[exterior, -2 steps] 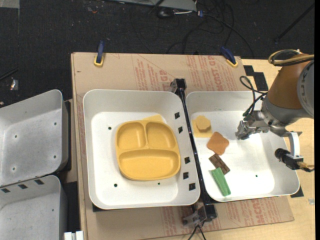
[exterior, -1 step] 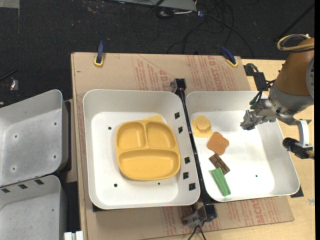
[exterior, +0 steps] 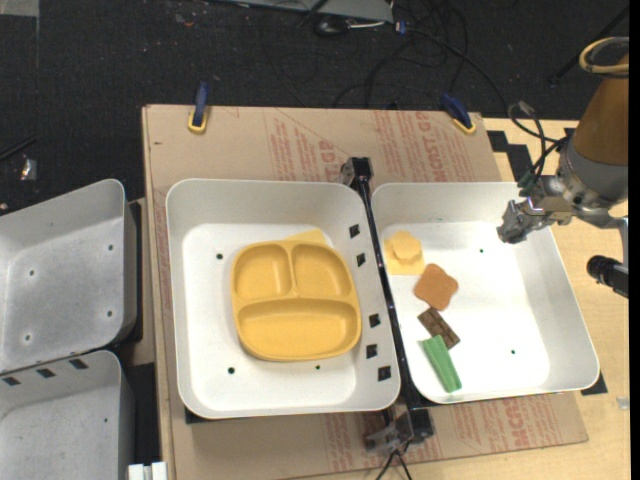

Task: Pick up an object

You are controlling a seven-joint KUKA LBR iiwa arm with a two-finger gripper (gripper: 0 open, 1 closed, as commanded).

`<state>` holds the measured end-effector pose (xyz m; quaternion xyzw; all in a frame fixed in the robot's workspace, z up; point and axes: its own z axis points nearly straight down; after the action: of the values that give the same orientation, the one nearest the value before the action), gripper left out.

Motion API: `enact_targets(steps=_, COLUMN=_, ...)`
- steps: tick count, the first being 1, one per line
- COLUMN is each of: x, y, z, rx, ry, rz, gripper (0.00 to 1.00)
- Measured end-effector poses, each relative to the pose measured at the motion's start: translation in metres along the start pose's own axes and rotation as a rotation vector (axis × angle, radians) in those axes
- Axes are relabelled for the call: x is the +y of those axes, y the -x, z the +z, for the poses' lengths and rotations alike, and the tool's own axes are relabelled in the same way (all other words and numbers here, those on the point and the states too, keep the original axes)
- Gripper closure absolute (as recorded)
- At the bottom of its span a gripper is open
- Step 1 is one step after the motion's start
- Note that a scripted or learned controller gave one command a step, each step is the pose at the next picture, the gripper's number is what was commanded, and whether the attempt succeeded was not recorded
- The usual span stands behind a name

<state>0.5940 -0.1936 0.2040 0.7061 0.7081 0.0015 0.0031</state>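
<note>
1. End effector [exterior: 515, 220] hovers over the right bin's [exterior: 520, 368] upper right corner; finger opening cannot be determined, nothing visibly held.
2. Yellow piece [exterior: 404, 250], brown piece [exterior: 436, 286], dark block [exterior: 438, 327] and green block [exterior: 441, 364] lie along that bin's left side.
3. Left bin [exterior: 200, 288] holds a yellow divided tray [exterior: 296, 301].

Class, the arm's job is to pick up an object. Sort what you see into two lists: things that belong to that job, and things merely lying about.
Belong to the job:
pincer
pale yellow piece
orange-brown piece
dark brown block
green stick
right bin

Lying about:
yellow divided tray
left bin
clamps
floor cables
</note>
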Motion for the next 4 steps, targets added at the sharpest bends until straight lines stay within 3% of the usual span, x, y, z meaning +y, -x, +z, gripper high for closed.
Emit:
enact_targets(steps=3, x=0.007, y=-0.151, z=-0.014, rx=0.004, ry=-0.005, rz=-0.005, gripper=1.0)
enact_targets(steps=4, x=0.024, y=-0.198, z=-0.024, rx=0.004, ry=-0.003, rz=-0.005, gripper=1.0)
